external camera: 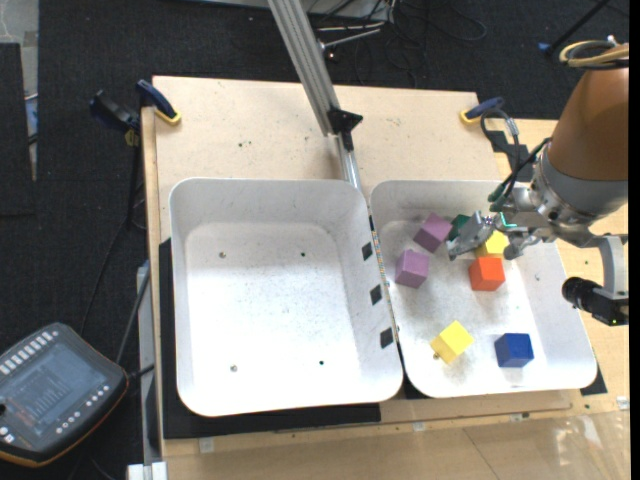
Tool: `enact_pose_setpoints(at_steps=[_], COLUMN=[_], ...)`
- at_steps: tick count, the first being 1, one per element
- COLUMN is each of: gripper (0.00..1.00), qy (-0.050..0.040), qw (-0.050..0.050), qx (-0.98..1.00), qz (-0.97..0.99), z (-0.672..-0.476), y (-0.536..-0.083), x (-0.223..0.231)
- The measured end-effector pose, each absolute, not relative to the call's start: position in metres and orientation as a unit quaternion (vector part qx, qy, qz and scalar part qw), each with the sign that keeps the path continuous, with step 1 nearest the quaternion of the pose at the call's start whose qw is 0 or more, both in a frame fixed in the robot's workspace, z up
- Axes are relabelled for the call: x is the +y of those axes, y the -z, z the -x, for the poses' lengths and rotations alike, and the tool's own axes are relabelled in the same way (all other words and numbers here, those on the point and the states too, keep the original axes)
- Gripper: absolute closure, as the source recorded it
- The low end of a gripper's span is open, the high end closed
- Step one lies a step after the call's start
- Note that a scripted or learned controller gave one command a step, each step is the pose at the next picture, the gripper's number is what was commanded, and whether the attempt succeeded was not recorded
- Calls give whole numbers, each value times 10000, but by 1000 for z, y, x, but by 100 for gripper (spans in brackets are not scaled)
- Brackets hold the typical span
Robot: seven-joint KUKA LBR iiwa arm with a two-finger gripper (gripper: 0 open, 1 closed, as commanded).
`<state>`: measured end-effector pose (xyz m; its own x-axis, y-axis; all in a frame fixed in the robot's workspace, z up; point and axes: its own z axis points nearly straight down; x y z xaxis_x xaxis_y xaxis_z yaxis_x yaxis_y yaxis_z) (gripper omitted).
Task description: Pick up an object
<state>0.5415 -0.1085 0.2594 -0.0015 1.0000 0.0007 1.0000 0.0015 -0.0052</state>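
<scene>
In the camera view the right bin [560,313] holds several small blocks. Two purple blocks [433,232] [412,267] lie near its left wall. An orange block [487,272] sits mid-bin, with a yellow block [452,341] and a blue block [514,350] toward the front. My gripper [476,238] hangs low over the back of this bin, just right of the upper purple block and above the orange one. A small yellow piece [497,242] and a green piece [462,227] show right at the gripper, partly hidden by it.
The left bin [200,268] stands beside the right one, their walls meeting at the middle. A slanted metal pole [305,53] rises behind the bins. Clamps [158,103] [482,111] sit at the bench's back corners. A teach pendant [50,393] lies at the lower left.
</scene>
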Motion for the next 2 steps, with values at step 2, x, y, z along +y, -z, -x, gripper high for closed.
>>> enact_pose_setpoints(at_steps=[2], gripper=[0], qy=[-22], qw=[27], qx=[-7067], qz=[7075], z=[-540], y=[-198], x=[-109])
